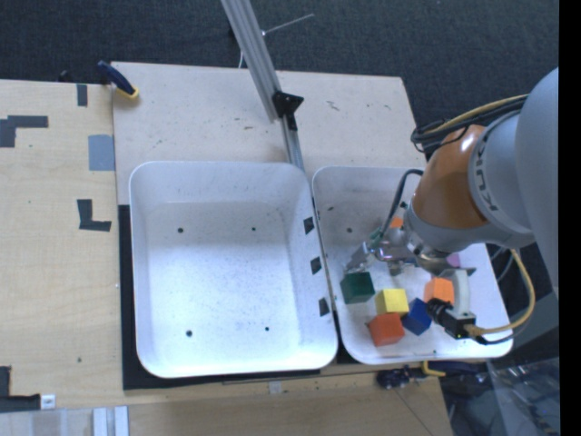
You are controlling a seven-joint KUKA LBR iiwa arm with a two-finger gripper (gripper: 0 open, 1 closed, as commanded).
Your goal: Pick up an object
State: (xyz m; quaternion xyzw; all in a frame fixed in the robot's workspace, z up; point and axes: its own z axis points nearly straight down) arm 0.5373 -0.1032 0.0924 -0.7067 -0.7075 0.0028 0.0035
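My gripper (375,251) is low inside the right bin (338,192), just above and slightly right of a green cube (357,287). Nothing can be made out in its grasp. A yellow cube (393,300) lies next to the green one, with a blue cube (417,317) and a red-orange cube (386,329) towards the bin's front edge. An orange block (439,290) sits to the right, under the wrist, and a small pink piece (455,260) peeks out beside the arm. The grey arm with its orange band (451,189) hides the bin's right part.
The left bin (145,243) stands beside the right one, sharing a raised rim. A slanted metal rail (257,48) crosses the bench at the back and ends near the bins' junction. A blue and yellow clamp (118,80) lies at the bench's far left corner.
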